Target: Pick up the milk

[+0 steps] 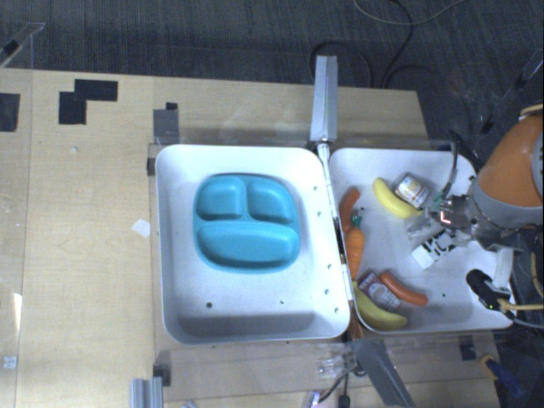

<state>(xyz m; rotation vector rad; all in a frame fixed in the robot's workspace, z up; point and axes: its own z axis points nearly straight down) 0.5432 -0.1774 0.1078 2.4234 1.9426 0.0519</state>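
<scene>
The milk [431,247] is a small white carton with black markings. It lies in the right bin [463,313], right of centre. My gripper [445,218] hangs just above and behind the carton, touching or nearly touching its upper end. The grey wrist and orange band of the arm [514,181] come in from the right edge and hide the bin's right side. Whether the carton is gripped cannot be made out.
The right bin also holds a banana [391,200], a small can [413,190], two carrots [354,246], a sausage [405,290] and a second banana [379,312]. The left bin [178,253] holds a blue divided plate [247,222]. A metal post [325,100] stands behind the bins.
</scene>
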